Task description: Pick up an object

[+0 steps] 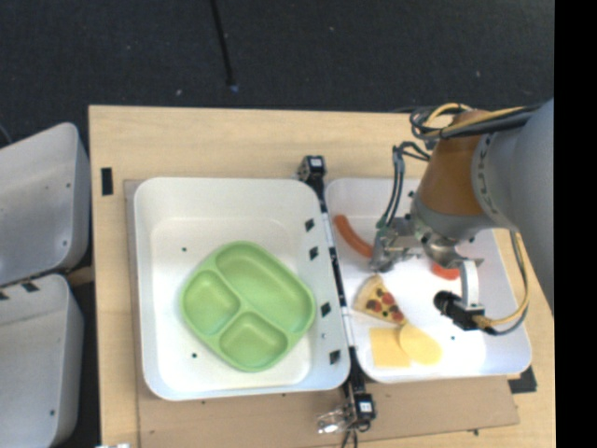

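Gripper (392,250) low in right bin (504,348), just above pizza slice (381,301). Finger state: cannot tell, wrist blocks view. Pizza slice lies flat, long axis diagonal, tip probably toward upper left. Orange sausage (352,234) runs diagonally beside divider. Yellow cheese pieces (404,346) near front wall. Left bin (159,213) holds green divided plate (247,304).

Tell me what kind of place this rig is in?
Probably a robotics lab test bench: two white bins clipped side by side on a plywood board, toy food such as a pizza slice and a green divided plate, and dark carpet around it.
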Available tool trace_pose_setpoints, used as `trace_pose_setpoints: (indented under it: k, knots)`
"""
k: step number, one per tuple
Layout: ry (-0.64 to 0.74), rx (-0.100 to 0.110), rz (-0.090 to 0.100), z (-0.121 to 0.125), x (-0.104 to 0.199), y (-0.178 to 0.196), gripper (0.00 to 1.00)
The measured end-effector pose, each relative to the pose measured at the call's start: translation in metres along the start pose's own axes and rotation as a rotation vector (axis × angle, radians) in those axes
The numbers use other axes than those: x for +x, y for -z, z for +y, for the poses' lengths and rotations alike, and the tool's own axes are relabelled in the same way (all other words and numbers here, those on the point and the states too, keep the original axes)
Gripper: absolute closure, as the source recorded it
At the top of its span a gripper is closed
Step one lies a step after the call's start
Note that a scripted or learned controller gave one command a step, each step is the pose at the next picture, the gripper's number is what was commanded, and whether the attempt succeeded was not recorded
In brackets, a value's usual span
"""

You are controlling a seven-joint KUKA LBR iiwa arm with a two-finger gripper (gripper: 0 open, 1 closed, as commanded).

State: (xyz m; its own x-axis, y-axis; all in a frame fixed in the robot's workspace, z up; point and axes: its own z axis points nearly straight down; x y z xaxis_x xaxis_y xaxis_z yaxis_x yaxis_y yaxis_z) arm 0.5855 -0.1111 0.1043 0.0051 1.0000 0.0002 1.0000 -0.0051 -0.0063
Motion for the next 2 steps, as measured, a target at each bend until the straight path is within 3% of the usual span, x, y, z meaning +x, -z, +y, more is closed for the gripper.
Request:
trace_pose_setpoints:
  k: [2]
  knots:
    - [0.008,-0.008,-0.001,-0.001,-0.011,0.107,1.0]
